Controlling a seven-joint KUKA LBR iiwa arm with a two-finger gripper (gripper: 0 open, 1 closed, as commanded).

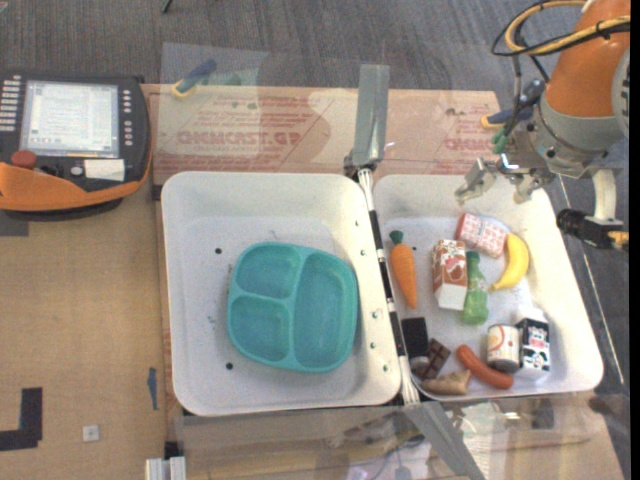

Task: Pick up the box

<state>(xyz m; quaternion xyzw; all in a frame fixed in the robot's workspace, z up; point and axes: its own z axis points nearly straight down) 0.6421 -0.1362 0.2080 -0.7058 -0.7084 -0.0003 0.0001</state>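
A small pink and white patterned box point(483, 234) lies tilted in the far part of the right bin point(580, 353), beside a banana point(514, 261). A taller red and white carton box point(450, 273) lies just below and to its left. My gripper point(500, 186) hangs over the bin's far edge, a little above and behind the pink box. Its two fingers are spread open with nothing between them.
The right bin also holds a carrot point(403, 273), a green bottle point(475, 293), a can point(502, 346), a black and white carton point(535, 345), a sausage point(484, 366) and chocolate pieces point(432, 358). A teal divided plate point(293, 307) sits in the left bin point(190, 218). A teach pendant point(70, 138) rests at far left.
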